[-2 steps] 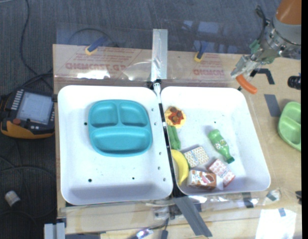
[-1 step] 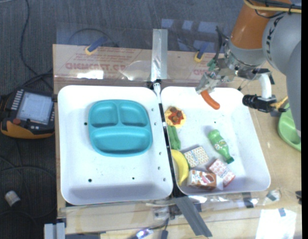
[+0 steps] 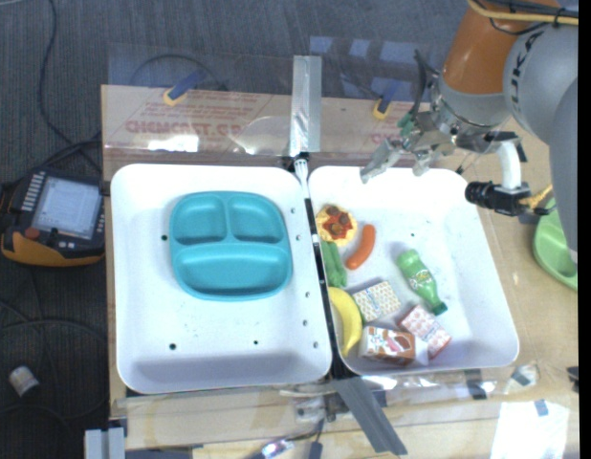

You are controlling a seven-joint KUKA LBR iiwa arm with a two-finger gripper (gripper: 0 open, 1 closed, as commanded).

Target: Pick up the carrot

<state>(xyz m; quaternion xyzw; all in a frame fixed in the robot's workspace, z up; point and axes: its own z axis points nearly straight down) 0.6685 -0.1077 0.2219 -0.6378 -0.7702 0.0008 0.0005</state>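
Up at the far edge of the right bin: gripper. Hangs above the rim there, well apart from the toys lower in the bin. Fingers: spread wide, with nothing between them. Comes in from the right on a grey arm, with an orange band just above the wrist.

Carrot: lies in the right bin, in its left half, toward the far side. Short, orange, tilted, with the upper end pointing right and away. Sits just beside a pizza slice, on that slice's right; cannot tell whether touching. Also lies near a green vegetable that runs along the wall between the bins. Rests free on the white floor, well apart from the gripper.

Nearer the front: a banana, curved along the same wall, just below the green vegetable. Beside it, a checked packet, then a red-and-brown carton and a small red-and-white box, all close together. Green bottle: lies on its side to the carrot's right, apart from it, just above the small box.

Left bin: holds a teal divided plate, flat, about mid-bin, with three compartments.

Outside the bins, at far left on the dark floor: a handheld controller with a screen.
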